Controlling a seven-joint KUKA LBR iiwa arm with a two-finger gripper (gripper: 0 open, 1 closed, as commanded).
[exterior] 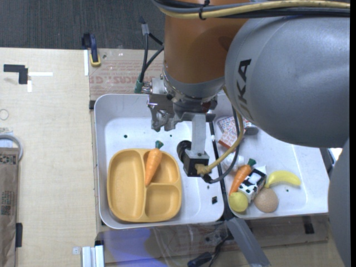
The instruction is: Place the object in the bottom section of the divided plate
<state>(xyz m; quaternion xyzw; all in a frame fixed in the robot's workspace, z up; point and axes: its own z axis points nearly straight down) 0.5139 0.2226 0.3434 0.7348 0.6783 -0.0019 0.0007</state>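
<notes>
Toward the front-left corner of the left bin point(105, 128) lies the plate point(127, 196). The carrot point(152, 166) rests in the plate's back-right section, with its green top over the back rim and its tip at the ridge between sections. The gripper point(162, 124) hangs just behind the plate's back edge, near the carrot's top, jaws a narrow gap apart and holding nothing. Along the front edge of the right bin point(314, 207) lie another carrot point(240, 177), a lemon point(238, 202), a brown ball point(266, 200) and a banana point(283, 178).
</notes>
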